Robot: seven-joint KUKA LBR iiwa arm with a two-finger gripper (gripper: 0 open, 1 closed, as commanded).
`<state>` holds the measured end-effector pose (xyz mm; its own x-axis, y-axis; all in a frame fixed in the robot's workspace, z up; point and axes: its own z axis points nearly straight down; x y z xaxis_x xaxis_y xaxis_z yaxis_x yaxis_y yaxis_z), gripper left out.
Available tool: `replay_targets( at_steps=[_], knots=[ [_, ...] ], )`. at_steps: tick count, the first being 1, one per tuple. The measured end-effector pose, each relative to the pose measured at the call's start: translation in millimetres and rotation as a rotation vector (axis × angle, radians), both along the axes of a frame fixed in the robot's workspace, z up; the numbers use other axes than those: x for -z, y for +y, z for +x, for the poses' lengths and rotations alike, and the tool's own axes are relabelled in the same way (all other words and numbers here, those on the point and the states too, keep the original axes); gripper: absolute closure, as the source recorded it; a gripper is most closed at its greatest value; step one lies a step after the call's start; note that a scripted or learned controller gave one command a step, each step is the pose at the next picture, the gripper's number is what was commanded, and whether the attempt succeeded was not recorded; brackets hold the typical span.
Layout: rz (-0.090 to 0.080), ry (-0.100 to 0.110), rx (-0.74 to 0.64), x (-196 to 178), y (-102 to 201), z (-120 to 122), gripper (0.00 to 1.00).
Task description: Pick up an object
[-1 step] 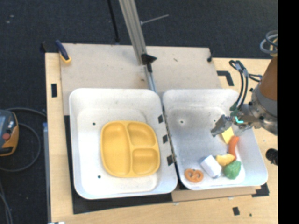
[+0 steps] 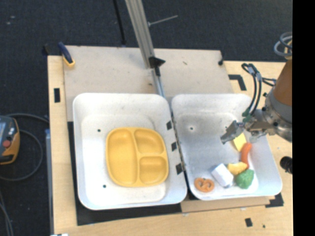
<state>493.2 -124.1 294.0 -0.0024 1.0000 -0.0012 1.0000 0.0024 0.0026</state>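
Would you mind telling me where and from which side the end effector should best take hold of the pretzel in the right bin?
Probably straight from above, fingers closing across the pretzel's outer rim. It lies flat near the right bin's front wall, so a side approach from the front looks blocked. The white block sits close on its right, so set the fingers front-to-back rather than left-to-right. The end effector is farther back in the bin.
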Motion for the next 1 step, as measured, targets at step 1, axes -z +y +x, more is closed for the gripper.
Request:
replay_targets(
  at_steps=[1],
  knots=[
    [0.001, 0.006, 0.002, 62.0, 4.0, -1.2, 0.0]
  ],
)
